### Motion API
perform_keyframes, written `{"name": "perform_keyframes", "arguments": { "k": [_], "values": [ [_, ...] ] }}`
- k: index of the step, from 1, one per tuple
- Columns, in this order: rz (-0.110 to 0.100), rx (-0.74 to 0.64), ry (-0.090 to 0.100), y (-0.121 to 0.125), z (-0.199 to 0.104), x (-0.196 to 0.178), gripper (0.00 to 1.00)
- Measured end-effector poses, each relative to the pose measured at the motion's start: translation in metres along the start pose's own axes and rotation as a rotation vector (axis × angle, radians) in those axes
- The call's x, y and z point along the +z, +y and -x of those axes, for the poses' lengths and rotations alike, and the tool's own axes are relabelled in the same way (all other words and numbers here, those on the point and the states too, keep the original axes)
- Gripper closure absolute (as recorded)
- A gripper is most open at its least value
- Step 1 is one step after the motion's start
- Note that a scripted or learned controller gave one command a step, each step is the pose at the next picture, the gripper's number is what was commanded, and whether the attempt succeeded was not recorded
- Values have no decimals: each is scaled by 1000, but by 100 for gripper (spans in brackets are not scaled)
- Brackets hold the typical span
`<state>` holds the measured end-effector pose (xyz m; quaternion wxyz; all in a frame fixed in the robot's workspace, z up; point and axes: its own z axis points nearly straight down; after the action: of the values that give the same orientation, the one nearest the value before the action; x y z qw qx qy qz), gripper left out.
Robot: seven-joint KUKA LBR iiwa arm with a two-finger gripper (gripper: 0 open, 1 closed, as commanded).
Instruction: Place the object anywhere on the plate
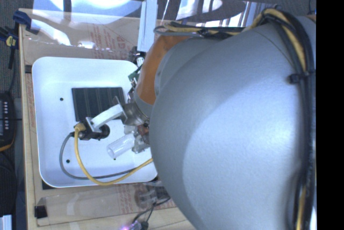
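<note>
gripper (122, 132) is seen low over the left bin (43, 116), beside a black ribbed plate (97, 101). whether anything is clamped cannot be told. no object can be made out, so its direction from the gripper is left undetermined.

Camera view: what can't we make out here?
- Right bin: hidden behind the grey arm.
- Plate: not identifiable; only a dark ribbed panel lies in the left bin.
- Hand: finger state unclear.
- Object: too small and blurred to identify near the hand.
</note>
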<state>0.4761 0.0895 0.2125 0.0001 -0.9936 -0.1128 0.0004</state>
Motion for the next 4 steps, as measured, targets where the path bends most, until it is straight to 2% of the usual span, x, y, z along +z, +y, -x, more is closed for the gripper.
{"name": "perform_keyframes", "arguments": {
  "k": [1, 2, 3, 4],
  "values": [
    [-5, 19, -6, 49, 12, 22, 100],
    [0, 17, 0, 4, 1, -11, 100],
    [-3, -138, -6, 26, -54, 7, 100],
    [-6, -258, -10, 9, -93, 79, 100]
  ]
}}
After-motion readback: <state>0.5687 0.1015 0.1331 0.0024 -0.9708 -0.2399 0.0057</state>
